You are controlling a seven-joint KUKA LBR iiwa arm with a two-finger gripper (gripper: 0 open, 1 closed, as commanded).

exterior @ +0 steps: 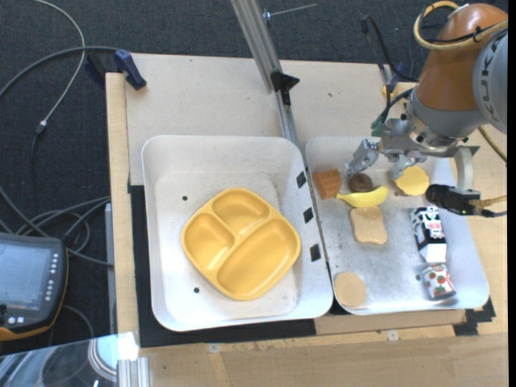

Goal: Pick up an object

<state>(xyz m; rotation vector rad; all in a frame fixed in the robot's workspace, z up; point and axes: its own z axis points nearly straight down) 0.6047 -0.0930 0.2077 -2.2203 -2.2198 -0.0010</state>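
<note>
The pincer hangs over the far end of the right bin, its two fingers spread moderately apart with nothing between them; one tip sits just above a small dark round piece and the other beside a pale yellow wedge near the bin's far right edge. A yellow banana lies just below the dark piece, and a brown block rests against the bin's left wall. Toward the middle lies a tan bread slice, and a round tan cookie sits at the near left corner. Along the right side stand a black-and-white carton and, nearer the front, a small spotted package. The left bin carries a yellow divided plate at its middle. The pale surface bears both bins; a metal pole rises from its far edge. Dark carpet with cables surrounds it, and a handheld screen lies at the left.
</note>
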